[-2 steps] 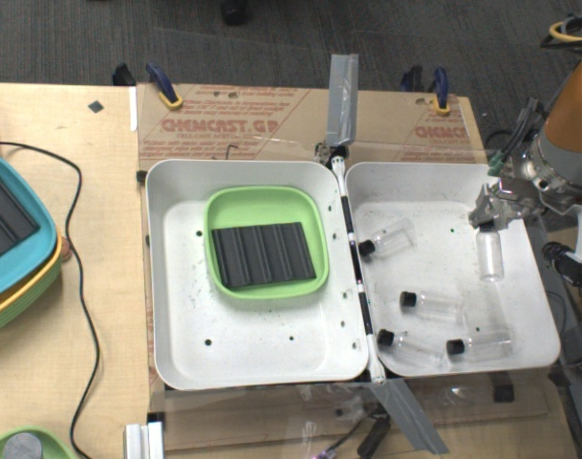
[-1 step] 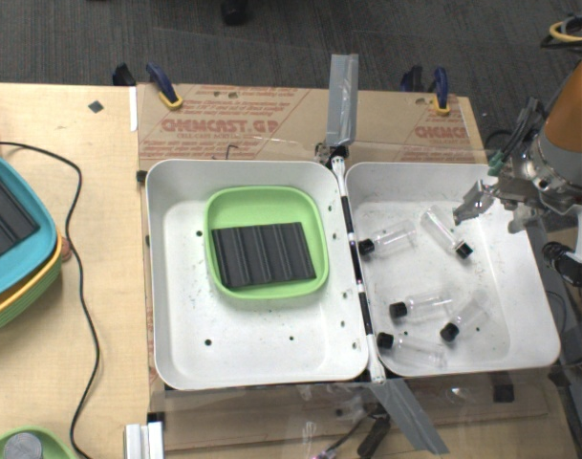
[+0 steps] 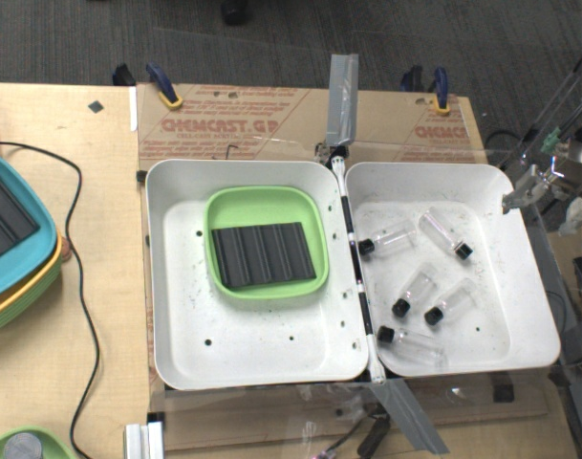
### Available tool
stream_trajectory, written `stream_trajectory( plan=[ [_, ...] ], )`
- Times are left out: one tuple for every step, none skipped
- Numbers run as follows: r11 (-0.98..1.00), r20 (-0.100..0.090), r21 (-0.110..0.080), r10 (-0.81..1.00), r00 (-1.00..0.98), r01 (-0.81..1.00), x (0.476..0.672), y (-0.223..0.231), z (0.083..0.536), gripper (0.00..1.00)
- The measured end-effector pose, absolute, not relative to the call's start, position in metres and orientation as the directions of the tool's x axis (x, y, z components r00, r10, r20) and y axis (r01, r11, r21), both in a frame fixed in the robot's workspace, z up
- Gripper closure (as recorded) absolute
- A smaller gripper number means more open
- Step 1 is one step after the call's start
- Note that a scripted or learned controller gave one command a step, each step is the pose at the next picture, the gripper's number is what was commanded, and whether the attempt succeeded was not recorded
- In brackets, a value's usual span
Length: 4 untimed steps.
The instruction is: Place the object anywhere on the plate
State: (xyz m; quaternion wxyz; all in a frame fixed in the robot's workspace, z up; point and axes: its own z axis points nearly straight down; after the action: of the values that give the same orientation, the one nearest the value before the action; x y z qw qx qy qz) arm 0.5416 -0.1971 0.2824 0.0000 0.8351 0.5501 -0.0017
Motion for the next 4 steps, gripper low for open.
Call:
stream_trajectory(
  plan=[
    [-0.549,-0.003,-0.004,0.836,0.549,0.836,0.518,-0.208,0.288,0.00],
    [-0.730,-0.004,-0.001,0.683,0.730,0.683,0.515,-0.200,0.320,0.00],
    [-0.906,-0.006,-0.002,0.423,0.906,0.423,0.524,-0.213,0.328,0.00],
    [-0.979,-0.007,-0.002,0.203,0.979,0.203,0.518,-0.222,0.311,0.00]
  ],
)
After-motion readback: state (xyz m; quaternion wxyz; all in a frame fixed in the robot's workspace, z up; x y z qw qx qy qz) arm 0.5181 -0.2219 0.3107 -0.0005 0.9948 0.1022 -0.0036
